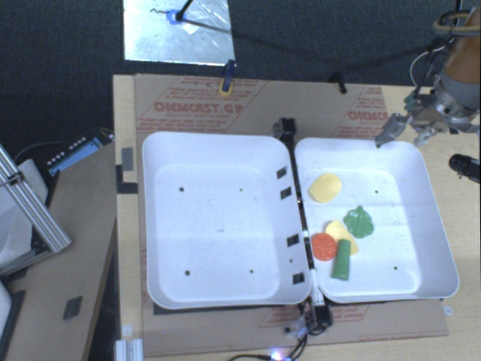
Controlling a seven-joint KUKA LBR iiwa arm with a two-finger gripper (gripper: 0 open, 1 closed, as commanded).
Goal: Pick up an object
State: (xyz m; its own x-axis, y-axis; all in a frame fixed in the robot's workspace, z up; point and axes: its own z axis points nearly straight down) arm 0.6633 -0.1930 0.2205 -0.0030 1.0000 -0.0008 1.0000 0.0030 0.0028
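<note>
The arm (460,59) is cut off at the right edge.

Two white bins sit side by side on the surface. The left bin (218,216) offers a wide bare floor. In the right bin (421,201), a yellow piece (325,187), green leafy piece (358,222), red disc (324,247) and green stick (342,260) crowd the left half; its right half lies open. Black clips (291,194) line the shared rim.

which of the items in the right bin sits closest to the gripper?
The yellow piece, lying alone toward the bin's far side. The green leafy piece, red round piece and green stick cluster farther from the gripper.
</note>
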